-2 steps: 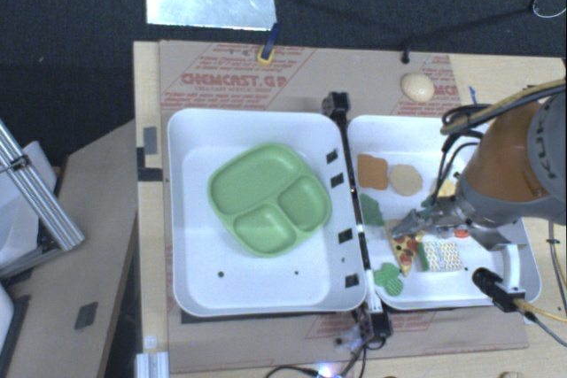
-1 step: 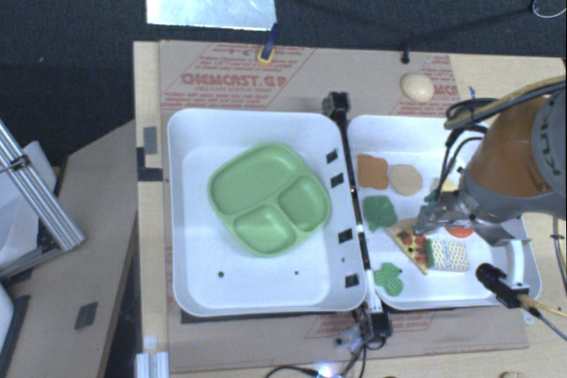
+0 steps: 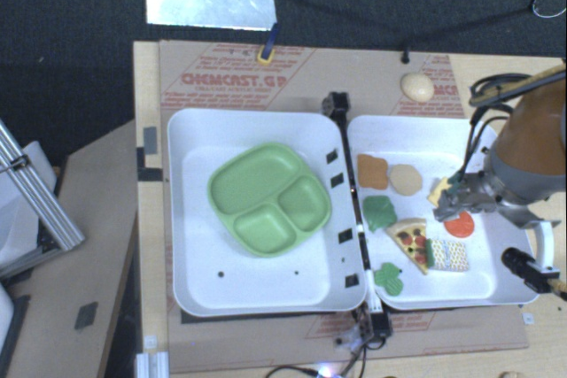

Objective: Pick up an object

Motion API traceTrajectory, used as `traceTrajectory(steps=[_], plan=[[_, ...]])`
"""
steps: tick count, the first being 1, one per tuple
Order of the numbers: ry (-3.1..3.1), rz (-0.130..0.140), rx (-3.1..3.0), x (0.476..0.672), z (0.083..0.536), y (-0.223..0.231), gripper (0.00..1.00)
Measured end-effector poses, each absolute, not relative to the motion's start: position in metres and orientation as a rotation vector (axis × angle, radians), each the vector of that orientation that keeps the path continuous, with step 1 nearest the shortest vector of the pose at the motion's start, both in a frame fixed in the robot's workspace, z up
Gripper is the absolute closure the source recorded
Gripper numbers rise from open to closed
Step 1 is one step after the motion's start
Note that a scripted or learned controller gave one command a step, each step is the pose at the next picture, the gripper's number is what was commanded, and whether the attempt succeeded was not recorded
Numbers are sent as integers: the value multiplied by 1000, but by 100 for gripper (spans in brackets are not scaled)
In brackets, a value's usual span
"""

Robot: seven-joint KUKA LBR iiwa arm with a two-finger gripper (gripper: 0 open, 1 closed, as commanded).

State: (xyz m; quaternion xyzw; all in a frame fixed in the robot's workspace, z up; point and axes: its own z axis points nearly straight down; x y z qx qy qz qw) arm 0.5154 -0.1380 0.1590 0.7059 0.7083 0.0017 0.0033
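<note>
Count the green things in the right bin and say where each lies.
2. One green piece lies near the divider, left of the pizza slice; another green piece sits at the right bin's front-left corner. The gripper may hide more.

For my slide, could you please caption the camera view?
Arm's gripper low in the right bin by a red slice and pizza slice; green plate in the left bin.

Dark carpet (image 3: 71, 31) — cardboard-topped bench (image 3: 239, 75)

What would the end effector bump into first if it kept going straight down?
Most likely the red round piece right under the end effector in the right bin, though depth is hard to judge from above.
</note>
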Motion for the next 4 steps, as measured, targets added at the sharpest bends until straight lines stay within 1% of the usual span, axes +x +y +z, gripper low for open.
traceTrajectory(steps=[1, 2, 3, 4], plan=[[2223, 8, 2210, 522, 216, -129, 100], [2225, 3, 2214, 523, 225, -129, 100], [2233, 7, 2208, 549, 220, -71, 100], [2232, 4, 2210, 570, 214, -28, 100]])
